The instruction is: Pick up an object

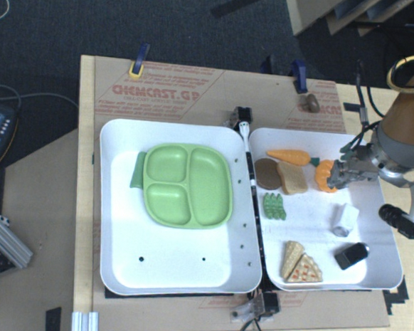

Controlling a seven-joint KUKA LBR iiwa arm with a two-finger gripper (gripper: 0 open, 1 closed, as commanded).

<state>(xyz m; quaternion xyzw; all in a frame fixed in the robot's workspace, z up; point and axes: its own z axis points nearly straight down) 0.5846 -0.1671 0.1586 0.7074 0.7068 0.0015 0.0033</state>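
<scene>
Camera view is showing the gripper [337, 176] hanging over the right bin [369, 281], touching an orange object [323, 175]; its grip state cannot be determined. Neighbouring carrot [289, 156] and bread slice [292, 179] are risking a deflected, empty closure.

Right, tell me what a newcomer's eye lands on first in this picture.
Likely the green divided plate, lying alone in the left bin. Next, the clutter in the right bin: a carrot at the far side, a pizza slice at the near edge. Then the arm's gripper, low over an orange thing at the far right.
</scene>
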